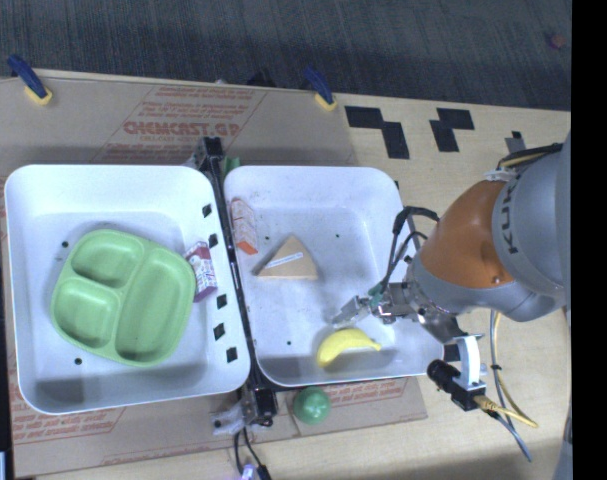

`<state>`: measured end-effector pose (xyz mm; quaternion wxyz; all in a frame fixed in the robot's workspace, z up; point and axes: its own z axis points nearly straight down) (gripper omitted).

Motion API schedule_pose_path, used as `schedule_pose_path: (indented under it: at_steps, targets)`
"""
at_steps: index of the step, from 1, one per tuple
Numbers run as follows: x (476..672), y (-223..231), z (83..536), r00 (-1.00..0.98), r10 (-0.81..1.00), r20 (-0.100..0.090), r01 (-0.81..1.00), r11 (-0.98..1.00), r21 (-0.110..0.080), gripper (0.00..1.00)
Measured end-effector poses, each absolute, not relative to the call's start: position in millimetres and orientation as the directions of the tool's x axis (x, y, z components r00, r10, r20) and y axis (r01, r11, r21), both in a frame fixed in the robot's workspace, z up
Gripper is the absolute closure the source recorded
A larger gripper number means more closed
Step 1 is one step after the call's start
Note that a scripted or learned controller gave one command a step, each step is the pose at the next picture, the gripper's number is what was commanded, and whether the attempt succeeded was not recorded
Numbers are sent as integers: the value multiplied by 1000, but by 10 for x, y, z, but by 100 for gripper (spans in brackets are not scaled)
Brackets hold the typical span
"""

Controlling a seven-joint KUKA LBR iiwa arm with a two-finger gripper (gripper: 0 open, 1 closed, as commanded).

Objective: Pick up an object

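Note:
In the right bin (pixel 313 183) a yellow banana (pixel 347 346) lies near the front wall. A tan wedge-shaped piece (pixel 288 261) rests in the middle of that bin, and a small orange and white packet (pixel 243 225) lies against its left wall. My gripper (pixel 358 308) reaches in from the right, just above the banana and to the right of the wedge. Nothing shows between its fingers. The left bin (pixel 43 193) holds a green divided plate (pixel 123 295) and a small purple wrapper (pixel 202 269) by its right wall.
A green ball (pixel 310 404) sits on the cardboard in front of the right bin. Black clips (pixel 213 153) run along the seam between the bins. Blue clamps (pixel 30 80) hold the cardboard at the back. The arm's orange wrist (pixel 463 248) overhangs the right bin's right edge.

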<state>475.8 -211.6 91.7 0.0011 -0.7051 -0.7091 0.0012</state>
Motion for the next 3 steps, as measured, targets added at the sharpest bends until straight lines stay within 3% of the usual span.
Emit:
schedule_pose_path:
  at_steps: [1,3]
  targets:
    - [5667,-2104,970,-5,1000,1,1000,5,0,0]
    - [4760,-2111,1137,-7,1000,0,1000,7,-3,0]
